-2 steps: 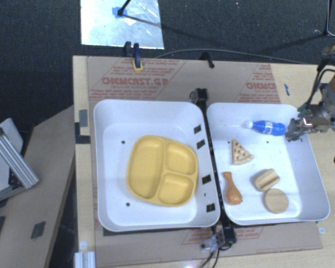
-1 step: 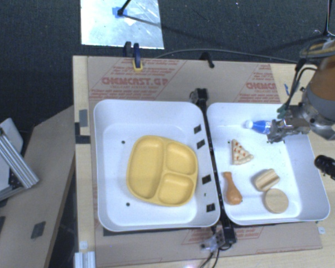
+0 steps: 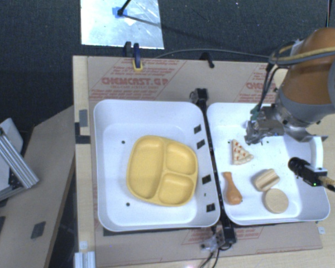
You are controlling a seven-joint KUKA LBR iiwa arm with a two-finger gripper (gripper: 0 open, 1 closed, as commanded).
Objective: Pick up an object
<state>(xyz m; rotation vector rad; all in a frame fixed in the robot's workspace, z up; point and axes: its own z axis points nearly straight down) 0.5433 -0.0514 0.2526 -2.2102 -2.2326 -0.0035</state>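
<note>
The right bin [image 3: 229, 119] holds a pizza-slice toy [image 3: 240, 152], a brown drumstick toy [image 3: 231, 187], a tan bread-roll toy [image 3: 266, 179] and a round beige disc [image 3: 276, 200]. My gripper [image 3: 257, 132] hangs over the back of this bin, just up and to the right of the pizza slice. Nothing shows between its fingers, and their spread is too small and dark to read.
The left bin [image 3: 111, 121] carries a yellow divided plate [image 3: 161, 170]. A black clamp strip [image 3: 207, 149] runs between the two bins. The bench edge and a metal frame [image 3: 11, 155] lie to the left.
</note>
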